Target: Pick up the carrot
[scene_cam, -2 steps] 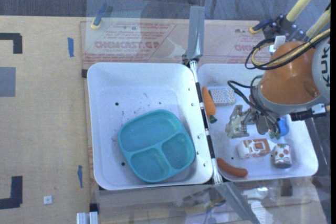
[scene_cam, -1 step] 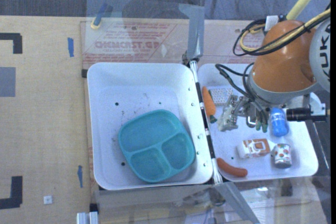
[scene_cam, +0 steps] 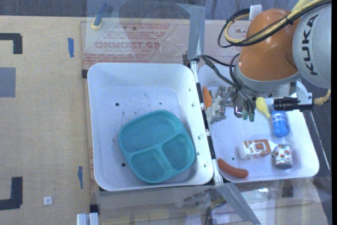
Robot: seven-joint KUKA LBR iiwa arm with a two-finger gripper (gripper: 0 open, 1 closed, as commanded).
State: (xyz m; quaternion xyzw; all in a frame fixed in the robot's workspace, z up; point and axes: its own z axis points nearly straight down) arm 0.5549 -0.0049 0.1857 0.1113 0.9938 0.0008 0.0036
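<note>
The carrot (scene_cam: 207, 97) is a small orange piece lying against the left wall of the right bin (scene_cam: 310, 166), near its back. My gripper (scene_cam: 230, 107) hangs low over the same bin, just to the right of the carrot, below the arm's orange band. The metal wrist parts hide part of the bin floor beside the carrot. I see nothing held in the gripper.
The left bin (scene_cam: 105, 87) holds a teal divided plate (scene_cam: 157, 146). In the right bin lie a sausage (scene_cam: 233, 169) at the front, a white and orange carton (scene_cam: 254, 148), a spotted small can (scene_cam: 283, 156), a blue can (scene_cam: 279, 125) and a yellow item (scene_cam: 262, 106).
</note>
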